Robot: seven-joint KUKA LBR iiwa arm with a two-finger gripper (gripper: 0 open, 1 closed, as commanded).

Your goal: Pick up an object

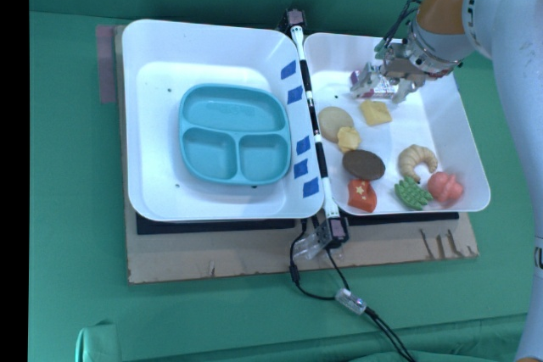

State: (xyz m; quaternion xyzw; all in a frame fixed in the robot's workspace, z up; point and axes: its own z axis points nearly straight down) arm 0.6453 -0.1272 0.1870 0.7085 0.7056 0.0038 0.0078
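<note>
Near the right bin's [472,150] far rim, gripper [386,81] low over toy food, finger state unclear, bare floor alongside.

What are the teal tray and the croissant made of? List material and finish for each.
Teal tray: likely moulded plastic, smooth semi-gloss; soft highlights on its rounded compartment rims.
Croissant: probably plastic or rubber toy food, matte tan; uniform colour, moulded ridges.

Green bench [76,182] bears cardboard sheet [212,254] under two bins [144,191]
</note>
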